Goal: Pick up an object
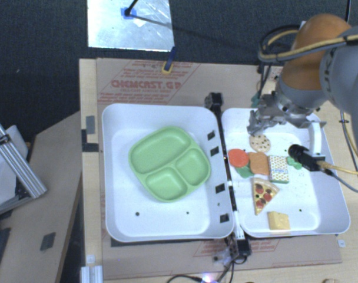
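The two white bins [161, 114] look like smooth plastic with a soft shine. The green plate [169, 163] looks like plastic too, smooth and not very shiny. The desk [61, 158] looks like pale wood, flat and dull. A sheet of brown cardboard [146, 81] with red print lies under the bins, and it looks papery and matt. The floor behind is dark and looks like rough carpet [37, 52]. A silvery square [131, 16] there shines like metal foil. The arm [338, 58] looks hard and smooth, grey with a glossy orange part. The little toy foods look painted and matt, like the speckled cookie [259, 142].
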`<state>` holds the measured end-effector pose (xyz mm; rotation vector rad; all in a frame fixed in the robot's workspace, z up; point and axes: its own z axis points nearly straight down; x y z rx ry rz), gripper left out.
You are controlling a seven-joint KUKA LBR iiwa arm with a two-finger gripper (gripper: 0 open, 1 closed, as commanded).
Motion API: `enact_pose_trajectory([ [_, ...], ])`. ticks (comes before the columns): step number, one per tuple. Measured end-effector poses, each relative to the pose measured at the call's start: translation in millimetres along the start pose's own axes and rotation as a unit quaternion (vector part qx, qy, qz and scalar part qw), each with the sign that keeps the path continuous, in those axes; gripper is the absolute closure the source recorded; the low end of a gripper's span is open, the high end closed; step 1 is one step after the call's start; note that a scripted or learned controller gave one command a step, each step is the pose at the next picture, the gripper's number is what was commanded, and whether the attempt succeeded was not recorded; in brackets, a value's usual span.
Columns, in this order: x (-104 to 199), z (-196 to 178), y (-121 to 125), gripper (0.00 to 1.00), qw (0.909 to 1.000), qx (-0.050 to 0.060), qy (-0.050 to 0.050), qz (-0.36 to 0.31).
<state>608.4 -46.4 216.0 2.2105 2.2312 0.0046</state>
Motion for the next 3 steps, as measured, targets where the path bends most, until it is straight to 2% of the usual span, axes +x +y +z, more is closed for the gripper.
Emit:
enact_pose_trajectory([
  [1, 18.1, -19.2, 21.4, 1.00, 1.0000, -0.001, 0.000, 0.001],
  [2, 11.2, 1.9, 20.4, 1.00, 1.0000, 0.001, -0.001, 0.004],
  [3, 7.2, -3.7, 11.7, 1.00, 1.0000, 0.001, -0.001, 0.005],
])
